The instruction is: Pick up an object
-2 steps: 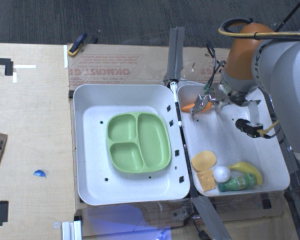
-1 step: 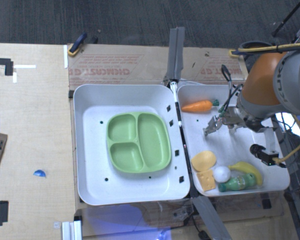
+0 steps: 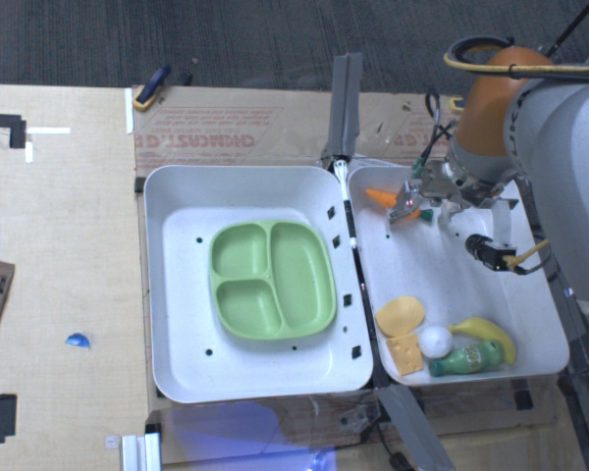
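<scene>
The carrot (image 3: pixel 380 197) lies just beside the end effector (image 3: pixel 408 207).

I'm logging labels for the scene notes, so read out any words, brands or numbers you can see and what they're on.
Red print on the cardboard behind the bins: appears mirrored, too blurred to read surely.
Label on the green bottle: too small to read.

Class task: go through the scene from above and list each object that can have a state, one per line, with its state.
Green divided plate: upright, flat in left bin.
Orange carrot: lying at right bin's far end, beside gripper.
Banana: lying on its side.
Green bottle: lying on its side.
White ball: resting against bottle.
</scene>
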Available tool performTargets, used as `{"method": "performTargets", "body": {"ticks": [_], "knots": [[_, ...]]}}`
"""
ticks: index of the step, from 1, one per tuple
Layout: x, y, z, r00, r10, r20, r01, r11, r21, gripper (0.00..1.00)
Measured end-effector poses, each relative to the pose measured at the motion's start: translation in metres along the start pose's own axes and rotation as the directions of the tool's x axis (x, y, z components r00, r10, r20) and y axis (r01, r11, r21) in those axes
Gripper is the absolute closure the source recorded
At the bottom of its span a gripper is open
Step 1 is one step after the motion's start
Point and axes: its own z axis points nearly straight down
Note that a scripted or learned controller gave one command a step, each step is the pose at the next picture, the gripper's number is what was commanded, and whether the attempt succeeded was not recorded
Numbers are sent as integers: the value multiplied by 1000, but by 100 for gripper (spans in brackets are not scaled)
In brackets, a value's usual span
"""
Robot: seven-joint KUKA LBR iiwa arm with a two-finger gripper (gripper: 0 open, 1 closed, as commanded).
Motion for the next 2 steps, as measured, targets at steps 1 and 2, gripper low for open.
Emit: {"method": "performTargets", "body": {"ticks": [1, 2], "knots": [[25, -1, 0, 1000, 28, -1, -28, 1000, 0, 0], [26, -2, 1, 998, 68, -2, -68, 998, 2, 0]]}}
